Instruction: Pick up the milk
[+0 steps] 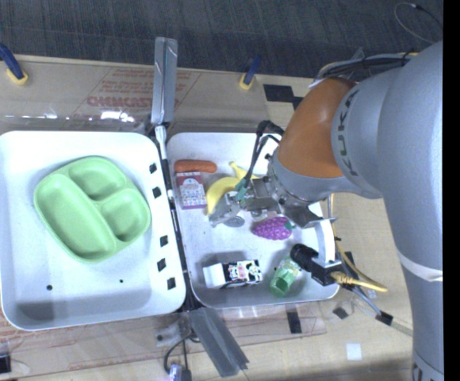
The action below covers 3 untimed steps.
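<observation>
The milk (231, 272) is a small white carton with black cow patches, lying on its side near the front edge of the right bin (214, 145). My gripper (231, 209) hangs over the middle of that bin, beside the banana (219, 192) and well behind the milk. It is apart from the carton, with a strip of bare bin floor between them. The grey arm with its orange band reaches in from the right above it.
In the right bin also lie a sausage (194, 166), a pink-and-white carton (190, 190), purple grapes (272, 228) and a green object (284, 279) just right of the milk. The left bin (24, 292) holds a green divided plate (91, 206).
</observation>
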Tool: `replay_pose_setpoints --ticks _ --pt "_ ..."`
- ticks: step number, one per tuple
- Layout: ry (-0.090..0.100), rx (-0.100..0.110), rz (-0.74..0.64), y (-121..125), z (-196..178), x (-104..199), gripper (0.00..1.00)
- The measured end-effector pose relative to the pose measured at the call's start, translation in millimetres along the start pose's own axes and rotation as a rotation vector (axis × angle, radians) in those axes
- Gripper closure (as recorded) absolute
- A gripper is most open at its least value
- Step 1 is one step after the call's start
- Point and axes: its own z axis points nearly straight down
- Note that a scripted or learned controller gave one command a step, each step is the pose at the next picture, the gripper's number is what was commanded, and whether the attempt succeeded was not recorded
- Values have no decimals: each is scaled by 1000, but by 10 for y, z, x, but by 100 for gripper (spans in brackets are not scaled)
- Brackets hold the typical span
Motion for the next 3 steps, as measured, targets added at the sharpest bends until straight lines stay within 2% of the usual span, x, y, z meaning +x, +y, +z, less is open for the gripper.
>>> replay_pose_setpoints --ticks 1,2,3 --pt "0 2 114 -252 232 -95 0" --pt "1 0 -67 -421 1008 -84 0" --pt "0 1 131 -458 629 -611 0"
